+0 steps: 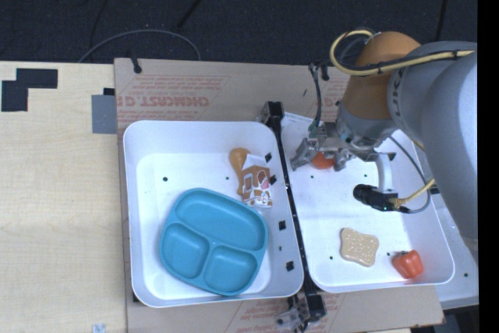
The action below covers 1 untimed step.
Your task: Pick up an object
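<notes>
Two white bins sat on cardboard over a pale wooden desk [54,207], dark carpet behind. In the right bin [327,246], the gripper [321,157] stood with fingers spread around a small red-orange object [320,161].

The claw [321,154] stood over the far end of the right bin [437,265], its tips masking most of a small orange-red object [320,161]; the object's kind could not be determined. Whether the tips touched that object could not be resolved. The arm [437,113] ran off the frame beyond the right bin and hid that bin's far corner. The printed carton [256,186] beside the blue tray [212,241] carried markings too small to read.
</notes>
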Motion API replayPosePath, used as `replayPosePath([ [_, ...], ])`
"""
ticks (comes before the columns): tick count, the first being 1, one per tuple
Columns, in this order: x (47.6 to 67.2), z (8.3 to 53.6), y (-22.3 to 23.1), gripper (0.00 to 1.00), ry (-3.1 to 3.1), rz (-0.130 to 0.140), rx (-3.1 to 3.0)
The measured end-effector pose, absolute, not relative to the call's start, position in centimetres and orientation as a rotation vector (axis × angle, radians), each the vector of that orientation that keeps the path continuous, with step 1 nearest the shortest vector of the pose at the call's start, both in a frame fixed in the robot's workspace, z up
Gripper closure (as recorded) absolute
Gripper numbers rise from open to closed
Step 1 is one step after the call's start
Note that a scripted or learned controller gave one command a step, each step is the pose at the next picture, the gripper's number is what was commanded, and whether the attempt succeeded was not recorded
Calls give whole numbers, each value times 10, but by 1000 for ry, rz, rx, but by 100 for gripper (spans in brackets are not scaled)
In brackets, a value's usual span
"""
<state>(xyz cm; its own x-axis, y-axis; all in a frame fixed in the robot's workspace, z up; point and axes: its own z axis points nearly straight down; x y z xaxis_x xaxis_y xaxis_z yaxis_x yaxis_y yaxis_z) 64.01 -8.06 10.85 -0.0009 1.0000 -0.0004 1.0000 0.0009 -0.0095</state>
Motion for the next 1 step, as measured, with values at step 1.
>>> replayPosePath([
  [1,640,120,-81,100,-2216,11,-2217],
])
